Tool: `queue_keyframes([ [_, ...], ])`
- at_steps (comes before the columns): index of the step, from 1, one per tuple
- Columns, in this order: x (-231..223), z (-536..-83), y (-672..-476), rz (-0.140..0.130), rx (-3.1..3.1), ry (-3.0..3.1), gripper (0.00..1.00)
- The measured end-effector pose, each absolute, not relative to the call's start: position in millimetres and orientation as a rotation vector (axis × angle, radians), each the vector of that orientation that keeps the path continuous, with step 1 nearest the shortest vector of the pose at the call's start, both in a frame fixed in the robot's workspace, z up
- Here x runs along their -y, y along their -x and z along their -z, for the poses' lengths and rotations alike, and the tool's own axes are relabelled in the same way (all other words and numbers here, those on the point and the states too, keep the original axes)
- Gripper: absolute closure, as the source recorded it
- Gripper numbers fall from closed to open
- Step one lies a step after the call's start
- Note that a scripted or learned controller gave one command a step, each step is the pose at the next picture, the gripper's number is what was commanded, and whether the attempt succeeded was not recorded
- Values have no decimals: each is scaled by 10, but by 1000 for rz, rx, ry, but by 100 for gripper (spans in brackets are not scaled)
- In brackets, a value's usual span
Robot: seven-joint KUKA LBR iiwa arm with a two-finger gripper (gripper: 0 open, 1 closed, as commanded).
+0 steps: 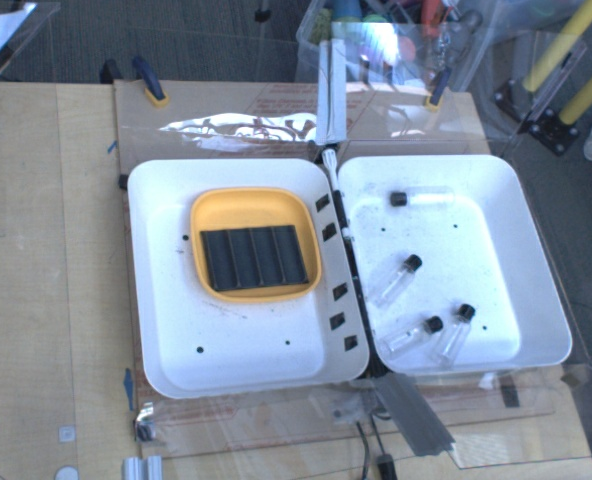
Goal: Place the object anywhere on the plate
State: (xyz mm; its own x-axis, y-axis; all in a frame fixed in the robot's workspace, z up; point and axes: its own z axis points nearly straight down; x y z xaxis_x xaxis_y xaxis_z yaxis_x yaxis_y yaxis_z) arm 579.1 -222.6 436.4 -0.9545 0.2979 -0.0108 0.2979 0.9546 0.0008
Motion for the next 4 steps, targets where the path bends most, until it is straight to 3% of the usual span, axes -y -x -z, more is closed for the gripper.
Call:
queue_keyframes([
  [1,2220,-4367,-5819,3,-3121,-235,100],
  [2,2221,-4367,-6004,4,-3121,230,100],
  [4,2223,-4367,-5926,1,-2959,1036,100],
])
